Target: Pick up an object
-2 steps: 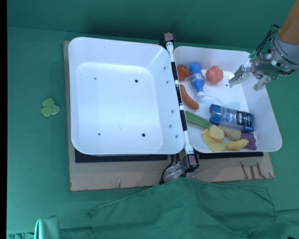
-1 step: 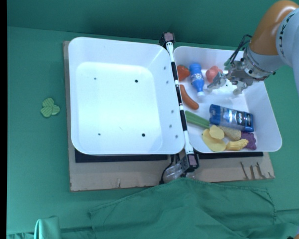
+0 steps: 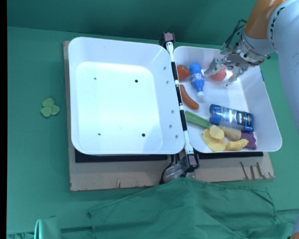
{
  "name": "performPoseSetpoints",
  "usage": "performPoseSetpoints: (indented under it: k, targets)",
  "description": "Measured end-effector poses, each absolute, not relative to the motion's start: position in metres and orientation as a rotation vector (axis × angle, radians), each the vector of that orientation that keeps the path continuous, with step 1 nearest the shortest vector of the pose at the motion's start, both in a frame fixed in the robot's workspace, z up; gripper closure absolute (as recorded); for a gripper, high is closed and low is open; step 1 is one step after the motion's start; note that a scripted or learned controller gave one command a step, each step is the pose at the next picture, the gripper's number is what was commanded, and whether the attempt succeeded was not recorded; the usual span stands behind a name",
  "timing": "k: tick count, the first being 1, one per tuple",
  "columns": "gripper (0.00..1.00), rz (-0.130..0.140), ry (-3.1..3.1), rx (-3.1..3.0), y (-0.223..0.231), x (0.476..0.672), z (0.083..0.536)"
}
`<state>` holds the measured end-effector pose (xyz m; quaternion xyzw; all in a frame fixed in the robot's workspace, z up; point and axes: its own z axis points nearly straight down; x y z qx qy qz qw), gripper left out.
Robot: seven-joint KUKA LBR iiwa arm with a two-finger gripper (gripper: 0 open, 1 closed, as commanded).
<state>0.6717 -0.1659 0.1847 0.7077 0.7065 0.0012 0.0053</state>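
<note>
A green cloth covers the bench [image 3: 35, 59], and on it a sheet of brown cardboard [image 3: 114, 178] carries the two white bins side by side; the left bin [image 3: 74, 133] has a few small dark holes in its floor. A black-and-white bar [image 3: 178, 96] runs along the seam between the bins, ending in dark fittings at 12 and 6 o'clock. On the cloth at 9 o'clock of the left bin lies a small green leaf-shaped piece [image 3: 49, 107], and rumpled green fabric [image 3: 189, 208] bunches at 6 o'clock. The right bin [image 3: 268, 133] holds a blue-and-white bottle [image 3: 197, 78], a red piece [image 3: 183, 72] just beside it at 9 o'clock, a brown sausage [image 3: 189, 98], a green stalk [image 3: 197, 119], a blue can [image 3: 231, 117] lying flat, and a cluster of yellow chips [image 3: 215, 138], a tan piece [image 3: 232, 133] and purple bits [image 3: 249, 139] at the bin's 6 o'clock. The gripper [image 3: 221, 69] sits at the bin's 12 o'clock end, its fingers spread on either side of a red-orange object [image 3: 218, 74], closing around it; whether the object is lifted off the floor is hard to make out, and most of it is hidden by the metal fingers. The arm [image 3: 288, 29] is cut off at the right edge.
</note>
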Motion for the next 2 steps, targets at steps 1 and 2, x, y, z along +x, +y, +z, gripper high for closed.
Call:
performPoseSetpoints:
  k: [1,2]
  targets:
    - [1.0,0.013,2.201,2.211,-0.166,0.673,0.201]
    - [1.0,-0.002,2.212,2.226,-0.189,0.649,0.195]
